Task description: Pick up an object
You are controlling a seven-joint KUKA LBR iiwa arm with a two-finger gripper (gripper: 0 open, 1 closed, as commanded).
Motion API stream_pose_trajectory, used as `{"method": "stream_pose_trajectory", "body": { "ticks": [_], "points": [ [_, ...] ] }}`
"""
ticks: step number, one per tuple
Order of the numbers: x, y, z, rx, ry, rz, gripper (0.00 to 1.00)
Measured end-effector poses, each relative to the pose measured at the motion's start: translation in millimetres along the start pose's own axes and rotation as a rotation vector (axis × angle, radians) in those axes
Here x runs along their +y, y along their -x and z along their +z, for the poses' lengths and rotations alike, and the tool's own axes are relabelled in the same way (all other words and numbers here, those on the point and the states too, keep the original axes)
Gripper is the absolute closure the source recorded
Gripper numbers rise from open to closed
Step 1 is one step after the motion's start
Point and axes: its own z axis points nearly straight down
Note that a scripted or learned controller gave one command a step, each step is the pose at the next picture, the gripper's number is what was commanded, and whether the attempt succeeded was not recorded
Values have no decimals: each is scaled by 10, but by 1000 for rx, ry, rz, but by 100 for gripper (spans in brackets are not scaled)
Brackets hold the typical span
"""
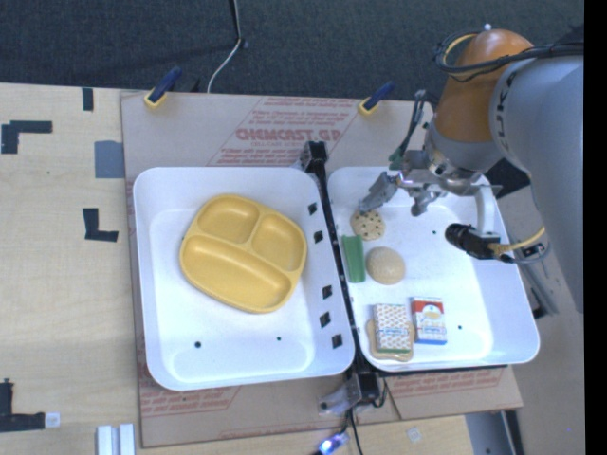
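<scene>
1. gripper [398, 192]: over far part of right bin [493, 311], fingers spread wide, holding nothing.
2. cookie [367, 223]: just near-left of fingertips.
3. green block [353, 258], pale bun [386, 264], two small boxes [411, 326]: nearer in right bin.
4. yellow tray [244, 251]: in left bin [161, 330].

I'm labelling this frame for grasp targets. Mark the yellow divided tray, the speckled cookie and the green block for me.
yellow divided tray [244, 252]: camera view, on the ridge between its compartments.
speckled cookie [367, 224]: camera view, middle of its top face.
green block [354, 259]: camera view, centre of its long top side.
</scene>
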Motion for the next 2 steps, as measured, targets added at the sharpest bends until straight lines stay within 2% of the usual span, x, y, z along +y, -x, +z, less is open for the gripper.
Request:
{"method": "stream_pose_trajectory", "body": {
  "ticks": [1,2],
  "points": [
    [-1,-16,653,0,0,-1,0],
    [14,-30,509,1,4,-3,100]
  ]
}}
